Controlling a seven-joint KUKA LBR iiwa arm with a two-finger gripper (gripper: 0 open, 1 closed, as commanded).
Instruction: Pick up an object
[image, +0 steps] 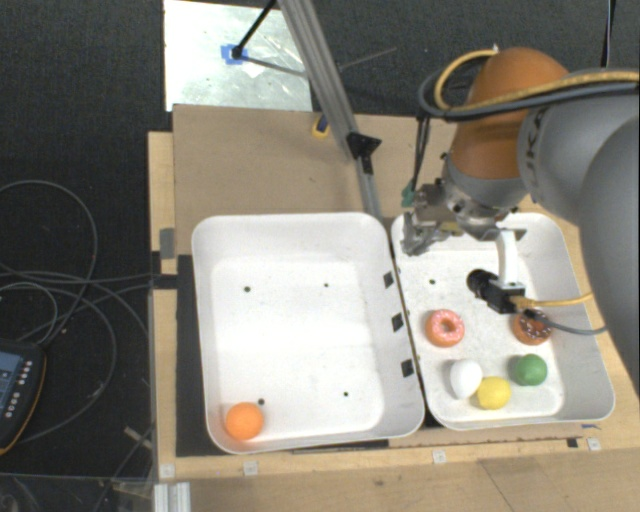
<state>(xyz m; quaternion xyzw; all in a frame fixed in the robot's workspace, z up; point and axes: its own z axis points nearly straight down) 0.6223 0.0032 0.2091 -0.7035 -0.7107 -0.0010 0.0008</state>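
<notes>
Camera view: gripper (420, 238) hangs over far-left corner of the right bin (575, 260), nothing seen between its fingers; can't tell if wide or narrow. Likely targets sit nearer in that bin: pink donut (445, 327), chocolate donut (531, 328), white ball (464, 378), yellow ball (493, 392), green ball (528, 370), clustered close, prob. tricky to grab one cleanly. Orange ball (244, 421) lies alone in left bin's (290, 230) near-left corner, w/ more room around it.

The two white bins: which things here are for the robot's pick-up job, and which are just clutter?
Job:
gripper
pink donut
chocolate donut
white ball
yellow ball
green ball
orange ball

Lying about:
cables
handheld controller
</notes>
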